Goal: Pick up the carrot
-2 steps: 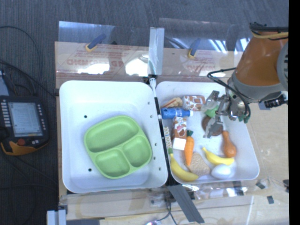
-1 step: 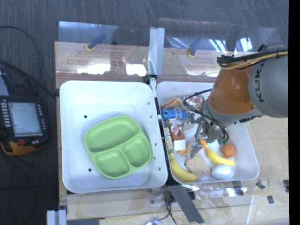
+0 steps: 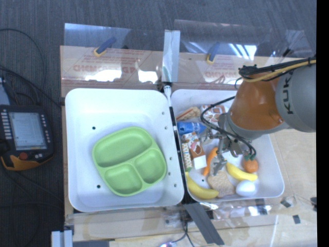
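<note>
The carrot (image 3: 210, 160) is a small orange stick lying at a slant in the right bin (image 3: 272, 158), among other play food. My gripper (image 3: 220, 162) hangs from the orange-banded wrist (image 3: 255, 107) and points down just to the right of the carrot, very close to it or touching it. The carrot's right edge is partly hidden behind the gripper. Nothing is visibly lifted off the bin floor.
Around the carrot lie a banana (image 3: 200, 189), a second banana (image 3: 240, 173), a small orange fruit (image 3: 250, 164), a white egg (image 3: 245, 188), a bread slice (image 3: 221, 182), a blue can (image 3: 189, 127) and snack packets (image 3: 197, 151). The left bin (image 3: 82, 117) holds a green divided plate (image 3: 129, 160).
</note>
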Controlling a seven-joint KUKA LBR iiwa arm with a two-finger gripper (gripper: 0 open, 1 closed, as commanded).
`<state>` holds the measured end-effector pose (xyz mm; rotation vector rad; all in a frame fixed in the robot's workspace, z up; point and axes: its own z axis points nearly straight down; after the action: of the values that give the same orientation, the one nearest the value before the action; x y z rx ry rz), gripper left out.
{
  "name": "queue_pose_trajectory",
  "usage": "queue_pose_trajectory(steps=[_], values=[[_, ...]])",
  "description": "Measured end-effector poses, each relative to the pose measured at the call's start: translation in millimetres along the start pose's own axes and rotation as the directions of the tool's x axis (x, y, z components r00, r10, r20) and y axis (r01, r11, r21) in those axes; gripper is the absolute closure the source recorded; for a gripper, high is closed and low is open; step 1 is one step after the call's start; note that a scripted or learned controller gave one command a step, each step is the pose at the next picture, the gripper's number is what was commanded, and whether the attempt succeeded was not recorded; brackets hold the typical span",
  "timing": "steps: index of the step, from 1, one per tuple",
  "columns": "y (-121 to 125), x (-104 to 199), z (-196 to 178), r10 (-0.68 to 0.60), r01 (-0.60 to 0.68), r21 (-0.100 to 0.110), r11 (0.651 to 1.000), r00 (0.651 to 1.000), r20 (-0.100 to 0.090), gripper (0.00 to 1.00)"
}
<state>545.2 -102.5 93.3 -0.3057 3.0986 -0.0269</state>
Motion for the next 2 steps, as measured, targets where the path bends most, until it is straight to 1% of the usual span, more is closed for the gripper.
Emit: queue_pose_trajectory(steps=[1, 2], values=[[0.6, 5.5, 0.0, -0.031, 0.031, 0.0, 1.0, 1.0, 0.0, 0.0], [-0.2, 4.6, 0.2, -0.041, 0.041, -0.002, 0.999, 0.999, -0.003, 0.0]])
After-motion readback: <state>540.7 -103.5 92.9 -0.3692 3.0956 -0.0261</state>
